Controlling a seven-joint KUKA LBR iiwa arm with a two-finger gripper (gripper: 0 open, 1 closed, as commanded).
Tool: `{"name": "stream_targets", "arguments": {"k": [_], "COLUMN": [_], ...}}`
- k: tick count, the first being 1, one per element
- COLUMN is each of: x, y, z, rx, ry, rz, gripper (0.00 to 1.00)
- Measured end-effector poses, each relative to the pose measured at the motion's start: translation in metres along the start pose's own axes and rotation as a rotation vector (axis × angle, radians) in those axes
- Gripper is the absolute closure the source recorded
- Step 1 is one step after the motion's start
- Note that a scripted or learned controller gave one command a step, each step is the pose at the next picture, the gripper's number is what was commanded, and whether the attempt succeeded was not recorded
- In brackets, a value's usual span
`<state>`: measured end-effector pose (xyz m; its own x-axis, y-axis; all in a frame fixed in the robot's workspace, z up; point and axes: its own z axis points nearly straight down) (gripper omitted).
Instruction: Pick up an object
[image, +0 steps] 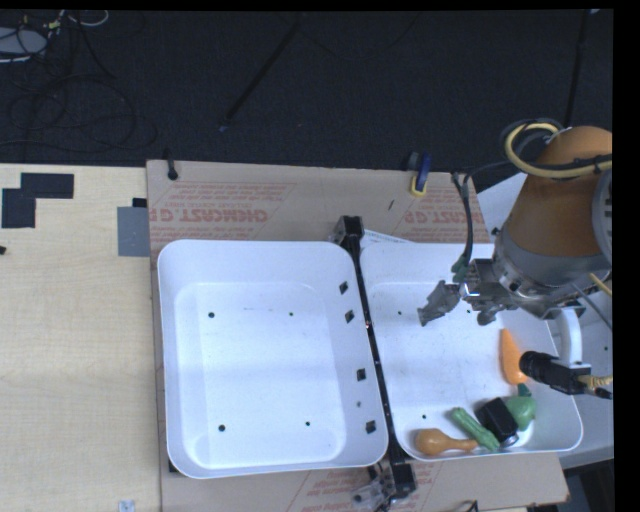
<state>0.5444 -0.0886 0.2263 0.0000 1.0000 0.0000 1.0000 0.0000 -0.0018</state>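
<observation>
My gripper (460, 308) hangs over the middle of the right bin (420, 400), its two grey fingers spread apart with nothing between them. Several objects lie in that bin's front right corner, below and to the right of the gripper. There is an orange carrot-like piece (510, 355) by the right wall, and a green toy (521, 408) touching a black object (497, 418). A green stick (472, 426) lies there too, with a tan gourd-shaped thing (441, 441) at the front wall. None of them touches the gripper.
The left bin (170, 300) stands beside the right one, with a black divider strip (365, 340) between them. Both rest on cardboard (260, 195). The arm's orange band (560, 195) rises at the right.
</observation>
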Motion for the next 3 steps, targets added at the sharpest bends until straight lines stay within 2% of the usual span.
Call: {"name": "stream_targets", "arguments": {"k": [1,2,3], "x": [-0.041,-0.129,-0.123], "y": [0.028,-0.026,0.031], "z": [-0.141,-0.172,-0.051], "rx": [-0.017,-0.003,0.006], "ry": [-0.005,-0.004,0.002], "rz": [0.002,0.009,-0.005], "gripper": [0.00,0.00,0.00]}}
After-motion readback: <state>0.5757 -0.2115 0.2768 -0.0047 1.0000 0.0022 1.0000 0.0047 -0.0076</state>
